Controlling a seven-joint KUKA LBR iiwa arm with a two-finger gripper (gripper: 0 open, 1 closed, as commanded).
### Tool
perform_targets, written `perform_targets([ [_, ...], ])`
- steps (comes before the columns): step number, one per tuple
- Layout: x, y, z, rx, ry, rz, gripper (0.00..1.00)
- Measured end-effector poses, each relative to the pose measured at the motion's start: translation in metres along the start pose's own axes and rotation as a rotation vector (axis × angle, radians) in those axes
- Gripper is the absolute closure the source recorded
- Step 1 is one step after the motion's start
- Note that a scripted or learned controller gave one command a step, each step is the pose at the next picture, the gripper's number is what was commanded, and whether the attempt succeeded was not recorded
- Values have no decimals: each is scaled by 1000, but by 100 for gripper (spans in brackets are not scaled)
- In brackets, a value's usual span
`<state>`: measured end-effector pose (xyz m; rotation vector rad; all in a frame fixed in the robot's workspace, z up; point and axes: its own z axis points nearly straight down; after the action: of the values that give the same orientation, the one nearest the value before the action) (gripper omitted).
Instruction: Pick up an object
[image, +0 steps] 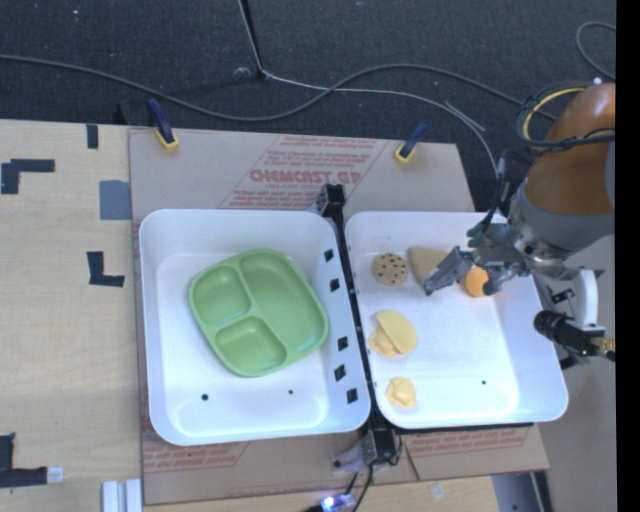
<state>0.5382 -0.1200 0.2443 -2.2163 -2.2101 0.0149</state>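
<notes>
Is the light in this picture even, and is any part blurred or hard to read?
Camera view: soft, even light, faint shadows inside the white bins; green tray fairly sharp; food pieces small, soft; gripper dark against the bin, detail unclear.

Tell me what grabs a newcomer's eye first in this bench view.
The bright green three-compartment plastic tray lies in the left white bin. In the right white bin, the grey arm's pincer sits low beside a small orange ball-like object, with a round speckled cookie and pale yellow food pieces closer to the divider.
</notes>
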Motion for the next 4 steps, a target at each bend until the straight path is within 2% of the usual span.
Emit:
perform_targets([
  [1,0,2,-7,-13,-2,-4,0],
  [2,-2,8,37,-11,-2,-3,0],
  [3,-4,5,98,-12,-2,-3,0],
  [4,-4,14,157,-20,-2,-1,0],
])
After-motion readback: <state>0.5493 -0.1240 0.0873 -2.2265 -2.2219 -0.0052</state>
